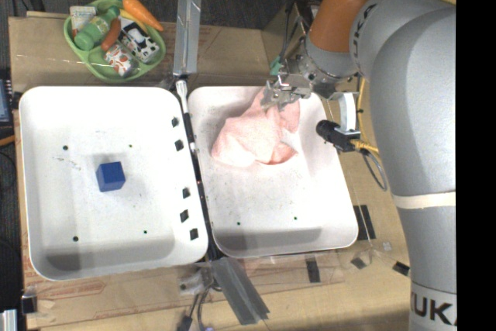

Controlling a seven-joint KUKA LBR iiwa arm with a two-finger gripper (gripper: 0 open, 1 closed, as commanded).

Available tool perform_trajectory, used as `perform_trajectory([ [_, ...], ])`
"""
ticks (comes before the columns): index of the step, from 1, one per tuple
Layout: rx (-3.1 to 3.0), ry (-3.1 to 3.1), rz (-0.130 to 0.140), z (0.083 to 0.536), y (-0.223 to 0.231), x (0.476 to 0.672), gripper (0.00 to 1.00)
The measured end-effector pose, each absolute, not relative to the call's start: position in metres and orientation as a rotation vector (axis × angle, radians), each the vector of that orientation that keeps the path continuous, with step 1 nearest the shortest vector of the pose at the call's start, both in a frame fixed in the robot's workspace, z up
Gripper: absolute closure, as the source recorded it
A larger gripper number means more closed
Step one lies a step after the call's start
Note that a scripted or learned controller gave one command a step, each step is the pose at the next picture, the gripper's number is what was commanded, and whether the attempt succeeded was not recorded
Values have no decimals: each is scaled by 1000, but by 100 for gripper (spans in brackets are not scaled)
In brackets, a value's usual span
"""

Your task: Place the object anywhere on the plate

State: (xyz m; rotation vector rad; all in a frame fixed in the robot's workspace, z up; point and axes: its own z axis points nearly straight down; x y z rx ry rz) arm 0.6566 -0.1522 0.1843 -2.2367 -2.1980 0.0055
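The pink plate (pixel 252 137) lies tilted in the right bin (pixel 271 232), its upper edge touching the gripper (pixel 280 93); whether the gripper grasps it cannot be told; a blue cube (pixel 111 175) sits well apart in the left bin (pixel 46 190).

blue cube (pixel 111 176), pink cloth (pixel 252 138), white bins (pixel 46 167), green bowl (pixel 93 64), orange carrot (pixel 141 12)

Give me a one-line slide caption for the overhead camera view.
KUKA arm's hand over a pink cloth in the right bin; blue cube in the left bin.
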Motion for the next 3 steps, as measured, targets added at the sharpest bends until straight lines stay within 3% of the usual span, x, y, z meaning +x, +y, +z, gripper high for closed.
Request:
perform_trajectory([
  [1,-2229,-2210,3,231,-151,657,100],
  [3,-1177,-2908,4,231,-54,623,100],
])
